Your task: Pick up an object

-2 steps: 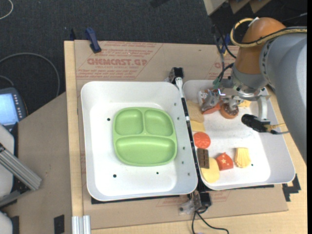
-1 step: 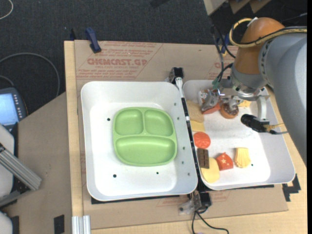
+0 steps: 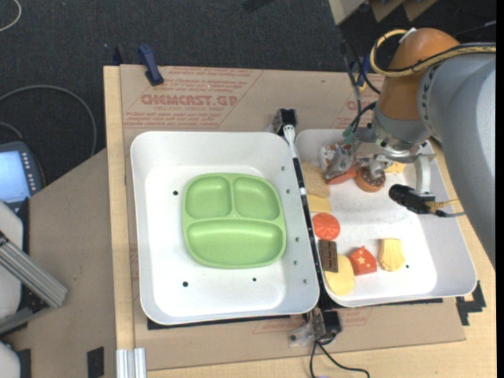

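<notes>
Back edge of the right bin [image 3: 438, 247] crowds the gripper [image 3: 340, 164], grip state unclear.

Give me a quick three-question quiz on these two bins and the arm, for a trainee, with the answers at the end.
1. True or false: the green plate lies in the left-hand bin of the view.
2. How many compartments does that plate have? A two, B three, C five.
3. Fill the gap: the gripper is over the ___-hand bin.

Key: 1 true. 2 B. 3 right; it is over the right-hand bin.
</notes>
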Motion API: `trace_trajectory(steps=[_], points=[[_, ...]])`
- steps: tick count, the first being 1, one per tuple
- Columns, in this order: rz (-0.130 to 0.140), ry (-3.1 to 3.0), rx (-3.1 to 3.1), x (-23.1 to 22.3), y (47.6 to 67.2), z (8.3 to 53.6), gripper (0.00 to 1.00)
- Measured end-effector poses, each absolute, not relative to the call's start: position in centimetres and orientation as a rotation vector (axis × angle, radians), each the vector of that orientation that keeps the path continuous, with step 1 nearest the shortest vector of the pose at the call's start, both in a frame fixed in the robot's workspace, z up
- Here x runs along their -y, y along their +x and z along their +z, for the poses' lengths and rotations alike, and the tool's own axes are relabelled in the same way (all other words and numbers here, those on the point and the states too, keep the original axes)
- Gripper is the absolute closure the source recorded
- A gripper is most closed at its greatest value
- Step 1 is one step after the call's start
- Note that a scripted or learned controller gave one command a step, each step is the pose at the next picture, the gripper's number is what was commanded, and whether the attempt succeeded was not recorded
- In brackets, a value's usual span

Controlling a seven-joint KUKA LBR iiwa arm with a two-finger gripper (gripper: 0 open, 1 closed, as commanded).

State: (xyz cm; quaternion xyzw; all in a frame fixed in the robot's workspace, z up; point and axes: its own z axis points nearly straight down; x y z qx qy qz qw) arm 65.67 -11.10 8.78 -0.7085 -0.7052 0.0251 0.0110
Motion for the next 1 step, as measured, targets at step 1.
trace_trajectory(steps=[1], points=[[0.079,-2.210,2.201,11.10,65.67,8.79,0.00]])
